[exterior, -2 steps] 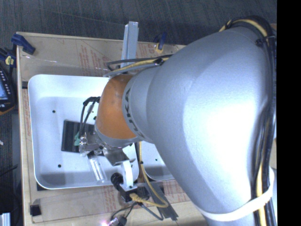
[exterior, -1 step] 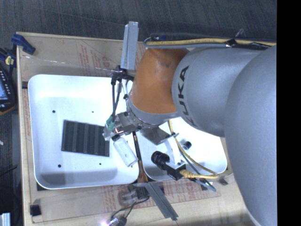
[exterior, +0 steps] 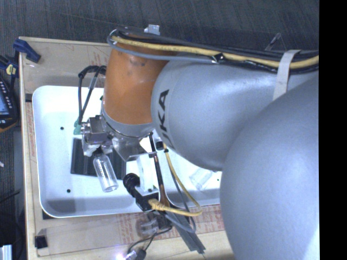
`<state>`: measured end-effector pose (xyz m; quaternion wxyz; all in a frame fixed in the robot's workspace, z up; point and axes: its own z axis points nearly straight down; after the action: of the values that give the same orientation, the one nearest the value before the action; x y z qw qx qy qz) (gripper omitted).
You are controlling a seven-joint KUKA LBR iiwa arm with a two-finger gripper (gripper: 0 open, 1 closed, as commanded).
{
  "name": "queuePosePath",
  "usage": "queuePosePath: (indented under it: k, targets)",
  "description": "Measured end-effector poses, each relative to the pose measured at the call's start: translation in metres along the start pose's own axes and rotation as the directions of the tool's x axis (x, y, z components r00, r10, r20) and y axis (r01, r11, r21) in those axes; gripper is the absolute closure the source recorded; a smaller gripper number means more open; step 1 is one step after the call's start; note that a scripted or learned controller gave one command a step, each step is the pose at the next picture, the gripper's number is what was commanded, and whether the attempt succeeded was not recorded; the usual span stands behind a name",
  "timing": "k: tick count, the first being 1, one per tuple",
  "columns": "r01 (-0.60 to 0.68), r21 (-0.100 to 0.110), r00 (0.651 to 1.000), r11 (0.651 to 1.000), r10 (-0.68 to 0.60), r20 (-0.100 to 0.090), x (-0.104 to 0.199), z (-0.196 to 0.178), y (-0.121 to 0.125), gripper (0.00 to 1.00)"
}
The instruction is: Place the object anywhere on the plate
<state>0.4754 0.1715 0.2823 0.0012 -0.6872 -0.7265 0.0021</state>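
Arm [exterior: 217, 129] low over left bin [exterior: 49, 145], hiding claw: opening cannot tell. Object and plate not identifiable; dark flat patch [exterior: 81, 156] beside wrist. Handling judgement impossible; grasp point undeterminable until arm clears.

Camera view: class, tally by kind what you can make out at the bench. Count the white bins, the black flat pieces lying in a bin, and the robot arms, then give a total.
White bins: 2 (left bin, right bin)
Black flat piece: 1
Robot arm: 1
Total: 4
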Motion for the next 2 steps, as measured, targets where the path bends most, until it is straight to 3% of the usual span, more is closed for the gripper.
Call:
queuePosePath:
  k: [1,2]
  targets:
    - [0.087,0.0,0.996,0.996,-0.087,-0.001,0.002,-0.034,0.029,1.0]
    - [-0.183,0.003,0.983,0.983,0.183,0.001,-0.02,0.046,-0.001,1.0]
